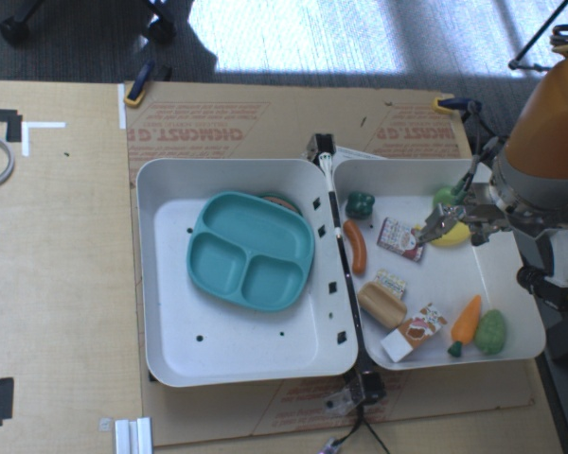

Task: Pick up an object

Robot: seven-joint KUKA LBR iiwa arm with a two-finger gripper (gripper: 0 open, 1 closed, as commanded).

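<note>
At the right edge of the frame the arm (549,130) reaches in, its bulk cut off by the border. The jaws of the gripper (437,225) hang low over the right bin (511,353), beside a yellow banana (452,235) that they partly cover; whether they are open or closed I cannot tell (the metal blurs together). Just left lies a small red-and-white packet (399,238). A green item (445,198) behind the gripper is half hidden. In the left bin (170,348) a teal divided tray (251,251) covers something brown at its upper rim.
</note>
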